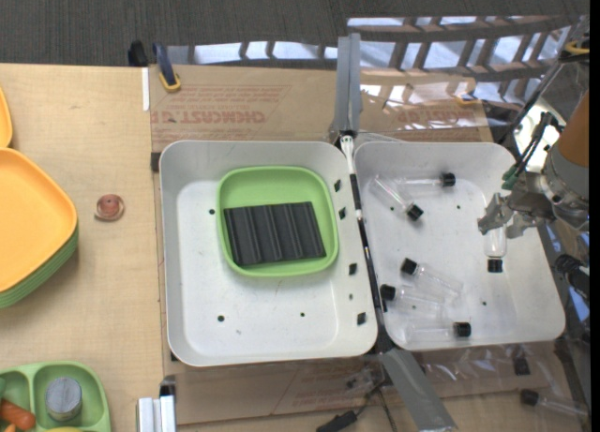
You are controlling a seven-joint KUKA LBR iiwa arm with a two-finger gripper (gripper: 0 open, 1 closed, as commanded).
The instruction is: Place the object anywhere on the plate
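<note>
Step in hand: the pick, judging by the gripper [497, 226] low over the right bin [469, 327], at its right side.
Fingers: pointing down around the top of a clear vial with a black cap [494, 254]; whether they are clenched on it or released I cannot tell.
Object: that vial stands just below the gripper, on the floor of the right bin; other clear vials [427, 294] lie scattered near it.
Plate: the green plate [319, 182] sits in the left bin [187, 327], carrying a dark ribbed block [277, 233].
Next move: likely a firm grasp, a lift clear of the divider, then travel left to the plate.
</note>
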